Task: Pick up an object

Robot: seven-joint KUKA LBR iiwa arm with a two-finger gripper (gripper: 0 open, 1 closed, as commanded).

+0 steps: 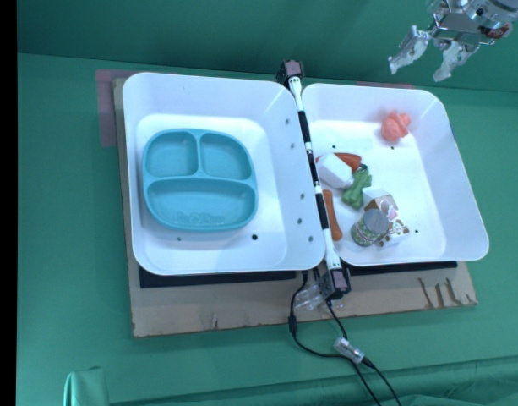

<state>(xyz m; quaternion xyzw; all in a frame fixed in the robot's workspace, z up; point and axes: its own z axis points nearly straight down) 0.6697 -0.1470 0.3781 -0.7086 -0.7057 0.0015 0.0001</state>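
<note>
— Any writing you can make out anywhere?

— None that reads. The small printed carton (382, 203) in the right white plastic bin (461, 184) carries coloured patches (too small and blurred to tell letters), and the turquoise three-part plastic plate (199, 180) has a faint embossed mark near its front edge, illegible.

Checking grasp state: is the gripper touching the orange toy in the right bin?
Apart. The camera view shows the gripper raised above the bin's far rim, with bare white floor between it and the orange toy.
</note>
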